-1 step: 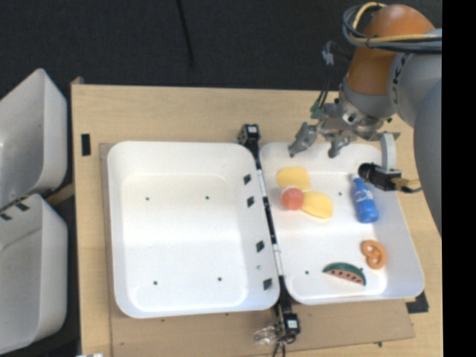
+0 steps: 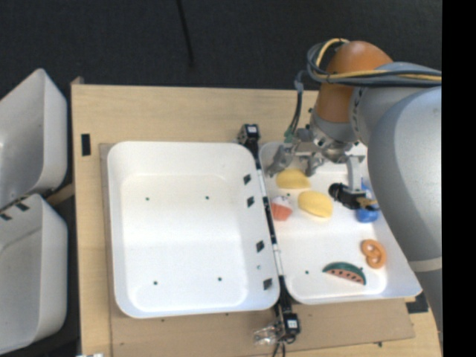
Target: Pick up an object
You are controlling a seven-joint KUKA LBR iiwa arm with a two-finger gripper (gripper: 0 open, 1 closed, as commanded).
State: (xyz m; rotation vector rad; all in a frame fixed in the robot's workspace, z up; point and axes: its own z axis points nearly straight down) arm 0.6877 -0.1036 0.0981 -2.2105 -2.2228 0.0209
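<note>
My gripper (image 2: pixel 296 163) hangs low over the far left part of the right bin (image 2: pixel 387 285), its fingers spread open. Just in front of the fingertips lies a yellow lemon-like object (image 2: pixel 292 178) on the bin floor; I cannot tell whether the fingers touch it. A second yellow object (image 2: pixel 315 204) rests a little nearer and to the right. A small red-orange piece (image 2: pixel 281 212) sits by the bin's left wall.
The right bin also holds a blue item (image 2: pixel 366 215), a brown pretzel (image 2: pixel 373 253) and a watermelon slice (image 2: pixel 344 274). The left bin (image 2: pixel 119 199) stands beside it across a narrow divider. The arm's grey bulk covers the right bin's right side.
</note>
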